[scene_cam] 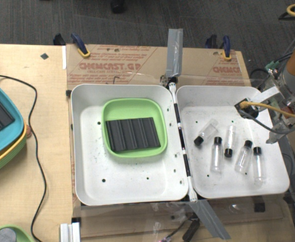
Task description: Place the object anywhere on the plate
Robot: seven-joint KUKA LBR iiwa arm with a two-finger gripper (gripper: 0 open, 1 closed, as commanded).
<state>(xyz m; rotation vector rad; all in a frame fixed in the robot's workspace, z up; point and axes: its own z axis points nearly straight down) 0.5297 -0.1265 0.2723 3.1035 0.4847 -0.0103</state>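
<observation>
Vials point(217, 154), five clear ones with black caps, were what you had to work with. All of them lay flat in the right bin point(273, 184), on the camera's right of the green plate point(158, 110) and well apart from it, with none touching it. The nearest vial point(206, 133) lay tilted, its cap pointing back toward the plate. The next two lay close together just beyond it, one with its cap at the far end and the other with its cap at the near end. The last pair lay side by side farther out. Of these, the farthest vial point(258, 164) lay closest to the bin's outer wall, farther from the plate than any other. The plate itself sat in the left bin point(86, 185), toward that bin's far half. A black ridged mat point(133, 134) covered most of the plate's floor, leaving the green rim bare all round. Between the plate and the vials ran the seam where the two bins met. Your gripper point(277, 131) hung beyond all the vials, on the side away from the plate, over the outer edge of the right bin. You could not tell whether it was spread or closed. Behind the plate, past the bin wall, a cardboard sheet point(127, 62) lay clamped to the bench. On the plate's other side from the vials, a teal bowl point(6, 122) sat at the frame's edge, and a black cable point(36, 155) trailed across the wooden benchtop point(51, 110) between the bowl and the plate.
</observation>
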